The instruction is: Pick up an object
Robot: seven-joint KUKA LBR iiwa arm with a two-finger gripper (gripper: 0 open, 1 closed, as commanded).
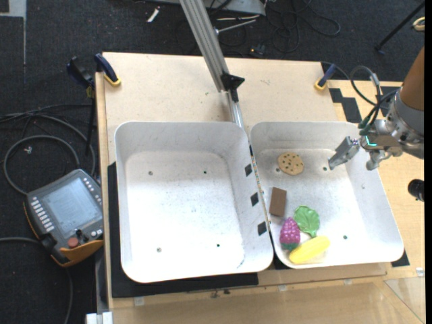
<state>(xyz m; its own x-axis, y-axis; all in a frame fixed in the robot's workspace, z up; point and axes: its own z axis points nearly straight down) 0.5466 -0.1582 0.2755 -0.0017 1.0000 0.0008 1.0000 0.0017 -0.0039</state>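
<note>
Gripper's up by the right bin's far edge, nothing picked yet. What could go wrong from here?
1. The grapes, leaf and corn sit bunched together, so a grab there may catch two or push one aside.
2. The cookie lies flat, likely hard to pinch.
3. The gripper is over the right bin's far wall, so a straight descent might hit the rim.

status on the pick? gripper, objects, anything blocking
Gripper open, nothing between fingers, over right bin's far right edge. Cookie nearest; brown block, grapes, lettuce, corn clustered. Nothing blocking.
</note>
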